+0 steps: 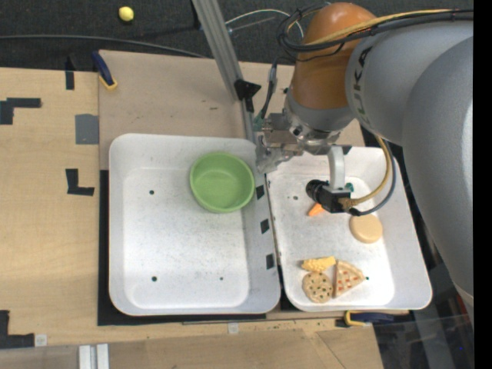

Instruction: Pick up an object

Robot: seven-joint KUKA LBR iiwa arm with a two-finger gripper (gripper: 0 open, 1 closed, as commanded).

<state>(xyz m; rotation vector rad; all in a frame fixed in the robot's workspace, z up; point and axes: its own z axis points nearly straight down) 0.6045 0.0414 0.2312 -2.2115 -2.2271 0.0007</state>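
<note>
A green bowl (222, 181) stands upright in the left bin (138, 237), near its back right corner. My gripper (267, 154) hangs over the divider between the two bins, just right of the bowl's rim, below the orange wrist band (327, 60). Nothing shows in its grasp. In the right bin (400, 275) lie a small orange piece (315, 211), a tan round disc (367, 228), a yellow snack (318, 264), a round cracker (316, 287) and a pizza-like wedge (347, 277).
The grey arm covers the back right of the right bin. A black fitting with a yellow hose (329, 196) hangs over that bin beside the orange piece. A slanted grey pole (219, 44) rises behind the bins. A yellow ball (126, 13) lies far back left.
</note>
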